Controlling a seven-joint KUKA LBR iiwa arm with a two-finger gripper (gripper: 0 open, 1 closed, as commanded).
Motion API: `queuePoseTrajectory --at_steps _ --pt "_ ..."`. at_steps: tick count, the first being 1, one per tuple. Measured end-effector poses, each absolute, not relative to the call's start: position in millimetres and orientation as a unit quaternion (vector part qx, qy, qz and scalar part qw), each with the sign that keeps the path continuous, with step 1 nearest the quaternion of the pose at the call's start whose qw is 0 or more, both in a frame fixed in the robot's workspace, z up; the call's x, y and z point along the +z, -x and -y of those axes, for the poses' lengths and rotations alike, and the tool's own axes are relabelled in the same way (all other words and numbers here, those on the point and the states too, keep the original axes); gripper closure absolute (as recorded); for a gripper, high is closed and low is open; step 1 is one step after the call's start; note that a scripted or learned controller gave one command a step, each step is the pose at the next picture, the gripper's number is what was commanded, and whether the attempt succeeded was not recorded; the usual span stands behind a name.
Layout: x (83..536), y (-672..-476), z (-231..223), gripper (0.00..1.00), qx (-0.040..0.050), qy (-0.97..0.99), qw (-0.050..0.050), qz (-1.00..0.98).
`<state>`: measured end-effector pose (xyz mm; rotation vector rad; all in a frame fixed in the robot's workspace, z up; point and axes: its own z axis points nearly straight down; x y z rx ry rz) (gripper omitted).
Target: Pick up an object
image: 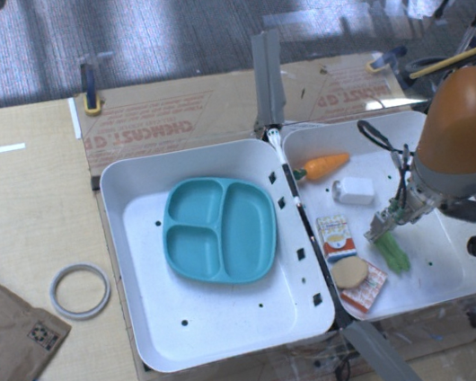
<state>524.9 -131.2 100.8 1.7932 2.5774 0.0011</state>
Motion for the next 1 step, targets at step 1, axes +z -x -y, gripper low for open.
queuePoseTrajectory --at_steps 1 --pt "191.6 -616.6 89.4 1.0 -0.0007 -0.625 0.0 -0.78"
